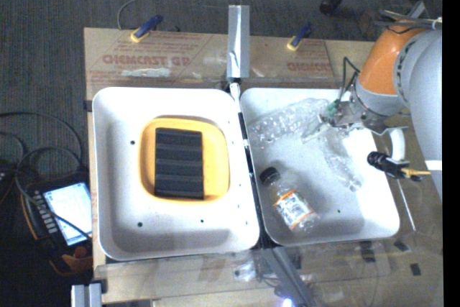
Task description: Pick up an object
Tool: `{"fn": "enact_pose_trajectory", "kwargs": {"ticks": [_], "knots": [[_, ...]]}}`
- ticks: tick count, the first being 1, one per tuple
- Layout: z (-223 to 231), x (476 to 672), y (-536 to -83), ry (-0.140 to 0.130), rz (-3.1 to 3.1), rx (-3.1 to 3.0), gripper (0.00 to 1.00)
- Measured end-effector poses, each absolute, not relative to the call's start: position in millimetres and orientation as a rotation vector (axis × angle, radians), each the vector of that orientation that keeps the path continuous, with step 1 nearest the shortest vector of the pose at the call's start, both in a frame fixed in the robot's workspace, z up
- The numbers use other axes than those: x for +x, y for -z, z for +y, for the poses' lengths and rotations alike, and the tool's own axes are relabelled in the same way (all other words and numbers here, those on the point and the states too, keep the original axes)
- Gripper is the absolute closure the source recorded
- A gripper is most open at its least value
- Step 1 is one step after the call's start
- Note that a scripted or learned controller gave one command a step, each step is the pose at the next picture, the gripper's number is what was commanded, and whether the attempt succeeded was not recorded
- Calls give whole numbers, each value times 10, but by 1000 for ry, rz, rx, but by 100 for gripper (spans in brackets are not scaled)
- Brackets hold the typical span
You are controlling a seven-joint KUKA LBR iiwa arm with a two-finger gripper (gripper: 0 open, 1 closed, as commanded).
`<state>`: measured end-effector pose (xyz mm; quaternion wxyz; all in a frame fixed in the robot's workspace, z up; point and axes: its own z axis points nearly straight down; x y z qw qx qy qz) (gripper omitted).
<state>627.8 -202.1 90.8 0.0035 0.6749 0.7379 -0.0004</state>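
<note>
while gripper (pixel 332 113) state unclear | small bottle (pixel 289 201) lies apart, toward right bin's (pixel 374 223) front

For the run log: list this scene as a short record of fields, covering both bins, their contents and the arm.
left bin: holds a yellow tray with a black ridged block on it
right bin: holds a small bottle with a black cap, lying on its side, and crumpled clear plastic
arm: reaches in over the right bin's far right corner
claw: at the clear plastic's edge, grip unclear
</note>
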Motion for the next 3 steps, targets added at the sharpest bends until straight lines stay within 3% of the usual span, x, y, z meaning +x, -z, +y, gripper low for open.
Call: {"fn": "enact_pose_trajectory", "kwargs": {"ticks": [1,2,3], "knots": [[-1763,5910,-1828,3,2405,2017,0],[-2074,5868,-972,-8,2437,1971,0],[-2044,5916,-1151,-21,2436,1963,100]]}}
